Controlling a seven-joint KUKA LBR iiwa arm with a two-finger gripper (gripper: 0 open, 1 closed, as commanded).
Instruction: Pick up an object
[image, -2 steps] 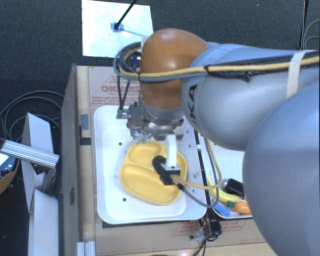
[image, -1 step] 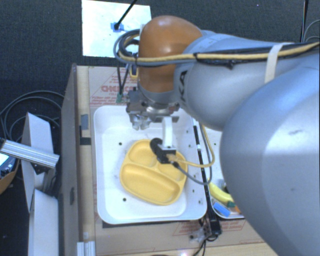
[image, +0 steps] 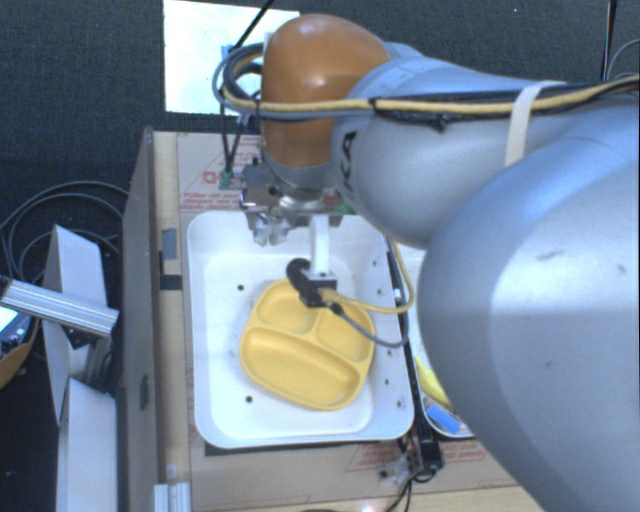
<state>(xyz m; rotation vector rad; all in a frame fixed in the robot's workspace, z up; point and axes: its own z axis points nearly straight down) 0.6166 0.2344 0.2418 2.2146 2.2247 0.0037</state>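
A yellow divided plate (image: 305, 355) lies flat in the left white bin (image: 222, 330), towards its near right side. My gripper (image: 270, 232) hangs below the orange wrist band over the far edge of that bin, above and beyond the plate's far rim. Nothing shows in its grasp. The arm hides most of the right bin.
In the strip of right bin (image: 425, 405) left showing lie a yellow object (image: 432, 385) and a small blue and white object (image: 447, 422). A white box (image: 75, 290), an aluminium bar (image: 60, 305) and cables (image: 40, 215) sit left of the bench.
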